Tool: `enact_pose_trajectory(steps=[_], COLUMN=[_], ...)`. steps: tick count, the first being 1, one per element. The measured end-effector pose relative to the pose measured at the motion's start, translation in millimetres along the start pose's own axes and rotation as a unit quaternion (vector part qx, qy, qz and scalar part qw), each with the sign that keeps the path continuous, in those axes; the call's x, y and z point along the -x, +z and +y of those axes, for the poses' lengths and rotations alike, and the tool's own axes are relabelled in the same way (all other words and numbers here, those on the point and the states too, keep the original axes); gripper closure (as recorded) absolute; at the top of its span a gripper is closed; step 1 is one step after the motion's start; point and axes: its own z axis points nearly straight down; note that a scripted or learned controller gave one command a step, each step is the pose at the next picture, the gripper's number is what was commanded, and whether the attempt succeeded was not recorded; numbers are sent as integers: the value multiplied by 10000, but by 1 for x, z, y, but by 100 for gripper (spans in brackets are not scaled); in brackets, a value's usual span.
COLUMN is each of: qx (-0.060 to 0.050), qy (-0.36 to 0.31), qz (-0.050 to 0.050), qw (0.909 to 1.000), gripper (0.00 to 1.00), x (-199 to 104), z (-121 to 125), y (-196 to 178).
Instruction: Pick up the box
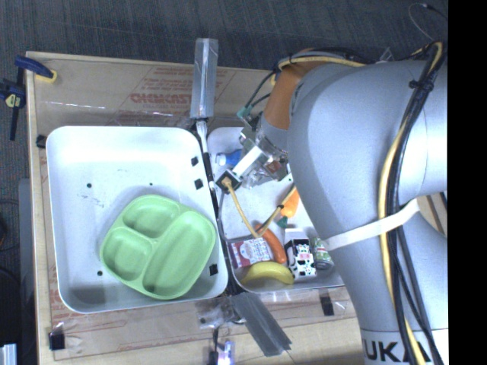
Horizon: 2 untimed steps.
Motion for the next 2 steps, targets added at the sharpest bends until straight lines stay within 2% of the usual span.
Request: enact_pose_trajectory(steps=[1, 2], qx=[11, 12], qy=[-1173, -2453], qz=[-1, -2], qw=[9931, 9694], gripper=[100, 100], x=[52, 85], z=[-35, -30], y=[1, 1])
